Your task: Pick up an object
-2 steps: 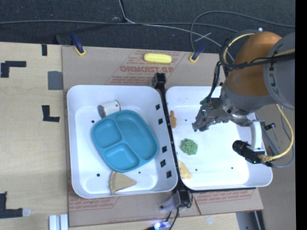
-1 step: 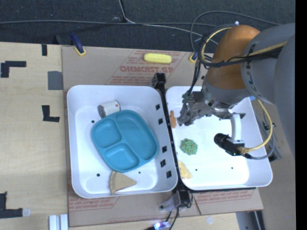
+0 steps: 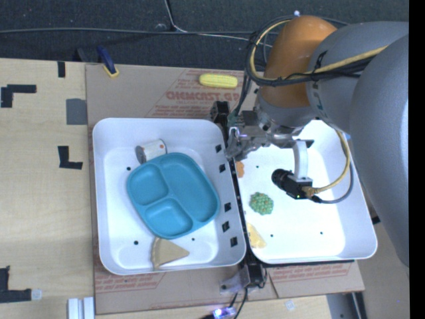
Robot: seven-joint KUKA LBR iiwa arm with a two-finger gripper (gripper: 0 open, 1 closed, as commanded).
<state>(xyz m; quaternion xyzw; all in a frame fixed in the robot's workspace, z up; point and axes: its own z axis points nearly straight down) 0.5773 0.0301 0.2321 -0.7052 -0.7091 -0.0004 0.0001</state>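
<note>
White bins, arm hanging over the divide

White plastic left bin is carrying most of the load: a blue divided tray is filling its middle, leaving narrow margins along the walls. A small tin can is lying just off the tray's upper-left corner; a tan wedge is sitting near the front wall. Red printing is showing on the cardboard behind, too blurred to read, with a yellow corn cob lying on it. Right bin is offering open floor: a green broccoli piece, a small orange bit and a yellow scrap are keeping near its left wall. Gripper is hanging above the shared rim; its grip cannot be told.
</note>
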